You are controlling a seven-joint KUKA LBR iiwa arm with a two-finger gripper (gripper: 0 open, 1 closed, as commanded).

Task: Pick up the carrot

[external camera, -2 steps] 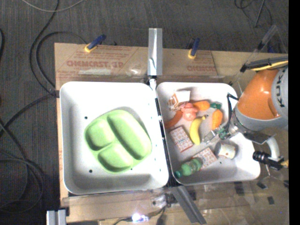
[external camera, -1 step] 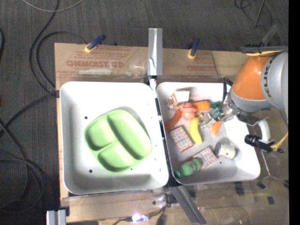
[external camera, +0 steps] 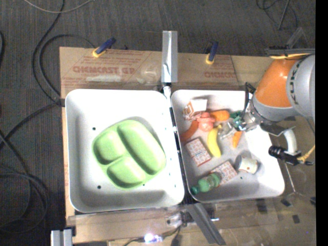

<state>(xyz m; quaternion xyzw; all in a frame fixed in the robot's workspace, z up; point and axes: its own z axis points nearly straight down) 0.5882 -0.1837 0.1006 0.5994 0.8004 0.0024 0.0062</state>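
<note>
Reaching into the right bin (external camera: 266, 186), the gripper (external camera: 229, 132) is seen beside the carrot (external camera: 236, 138). Whether anything is gripped cannot be told. A banana (external camera: 213, 143) lies just alongside.

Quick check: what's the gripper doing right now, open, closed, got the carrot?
Gripper: down in the right bin, right at the carrot; open, closed or gripping cannot be told from this view.
</note>
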